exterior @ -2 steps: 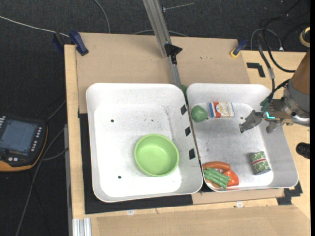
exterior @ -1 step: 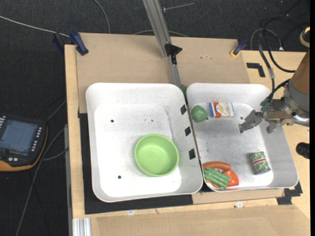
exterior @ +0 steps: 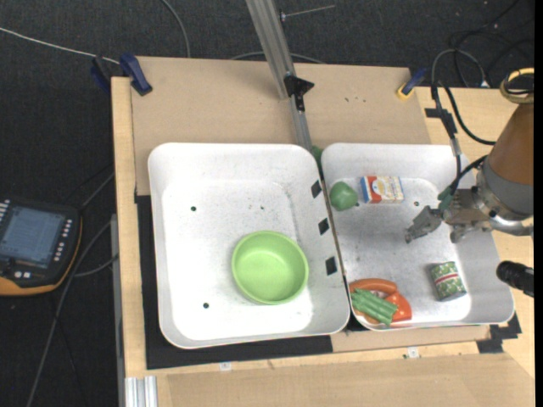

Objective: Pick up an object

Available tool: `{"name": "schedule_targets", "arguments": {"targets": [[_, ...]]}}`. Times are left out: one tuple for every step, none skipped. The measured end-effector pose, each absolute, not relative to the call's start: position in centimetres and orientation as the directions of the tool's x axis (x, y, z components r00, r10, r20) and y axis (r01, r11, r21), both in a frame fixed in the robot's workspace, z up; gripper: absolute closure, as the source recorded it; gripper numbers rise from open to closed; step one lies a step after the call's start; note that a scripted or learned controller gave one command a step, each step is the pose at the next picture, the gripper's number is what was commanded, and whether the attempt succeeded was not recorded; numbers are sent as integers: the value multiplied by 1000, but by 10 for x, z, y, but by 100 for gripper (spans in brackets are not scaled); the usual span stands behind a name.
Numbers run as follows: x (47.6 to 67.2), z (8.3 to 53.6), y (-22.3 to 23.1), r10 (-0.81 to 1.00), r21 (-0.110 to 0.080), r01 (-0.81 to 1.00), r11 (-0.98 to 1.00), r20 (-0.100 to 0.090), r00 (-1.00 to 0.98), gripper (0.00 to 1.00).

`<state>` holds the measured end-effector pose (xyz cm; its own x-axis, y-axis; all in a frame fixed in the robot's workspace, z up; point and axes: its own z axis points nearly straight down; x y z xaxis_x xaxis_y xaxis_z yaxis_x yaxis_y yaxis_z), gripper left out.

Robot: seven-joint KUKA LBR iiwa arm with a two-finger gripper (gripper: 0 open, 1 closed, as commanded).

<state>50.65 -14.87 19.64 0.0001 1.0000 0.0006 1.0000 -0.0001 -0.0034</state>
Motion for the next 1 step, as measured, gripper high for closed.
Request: {"name": "schedule_targets", "arguments": {"targets": [[506, 134, -149, 1000, -4, 1000, 0, 1, 0, 0]]}}
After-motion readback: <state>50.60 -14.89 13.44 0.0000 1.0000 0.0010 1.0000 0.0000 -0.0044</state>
